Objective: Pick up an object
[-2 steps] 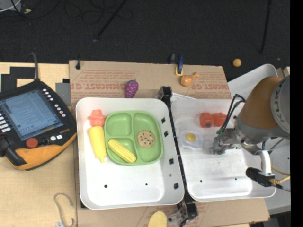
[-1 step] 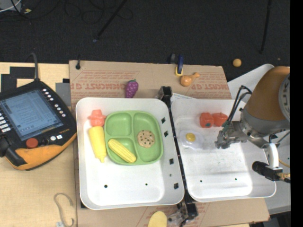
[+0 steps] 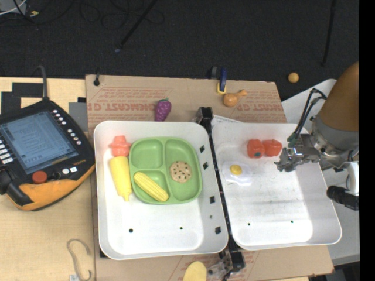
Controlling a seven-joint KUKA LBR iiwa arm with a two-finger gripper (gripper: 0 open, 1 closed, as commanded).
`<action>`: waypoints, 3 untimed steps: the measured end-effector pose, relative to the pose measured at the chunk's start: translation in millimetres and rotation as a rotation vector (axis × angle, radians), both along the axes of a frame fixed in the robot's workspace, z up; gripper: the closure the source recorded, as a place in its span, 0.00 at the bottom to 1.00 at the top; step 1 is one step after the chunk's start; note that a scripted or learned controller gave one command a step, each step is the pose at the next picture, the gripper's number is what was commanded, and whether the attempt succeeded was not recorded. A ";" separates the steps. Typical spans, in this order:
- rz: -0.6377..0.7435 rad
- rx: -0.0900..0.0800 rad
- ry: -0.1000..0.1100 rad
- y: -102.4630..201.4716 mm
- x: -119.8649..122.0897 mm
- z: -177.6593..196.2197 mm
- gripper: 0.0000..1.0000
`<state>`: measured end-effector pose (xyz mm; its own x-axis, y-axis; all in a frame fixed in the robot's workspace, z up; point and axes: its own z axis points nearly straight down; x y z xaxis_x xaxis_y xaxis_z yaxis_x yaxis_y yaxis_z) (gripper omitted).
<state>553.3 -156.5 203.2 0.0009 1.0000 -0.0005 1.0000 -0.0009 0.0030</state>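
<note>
Brown cardboard (image 3: 187, 95) printed with red lettering covers the tabletop (image 3: 35, 233) under two white bins, with dark carpet (image 3: 176, 28) and loose cables behind and a teach pendant (image 3: 38, 151) at the left edge. The left bin (image 3: 152, 239) holds a green divided plate (image 3: 166, 170) carrying a toy corn cob (image 3: 151, 187) and a cookie (image 3: 180, 171), with a yellow bottle (image 3: 120, 177) beside it. In the right bin (image 3: 281, 227) lie a red-orange toy (image 3: 263, 148) and a fried egg (image 3: 236, 172), and the gripper (image 3: 288, 160) hangs just right of the red toy, though I cannot tell whether it is spread or closed.
</note>
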 end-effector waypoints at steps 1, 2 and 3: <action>0.000 0.001 0.002 -1.4 0.2 25.8 1.00; 0.003 0.003 0.006 45.7 -2.6 31.6 1.00; 0.004 0.003 0.007 102.6 4.0 18.6 1.00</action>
<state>557.4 -53.9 221.8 -0.0036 1.0000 0.0025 1.0000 0.0036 -0.0038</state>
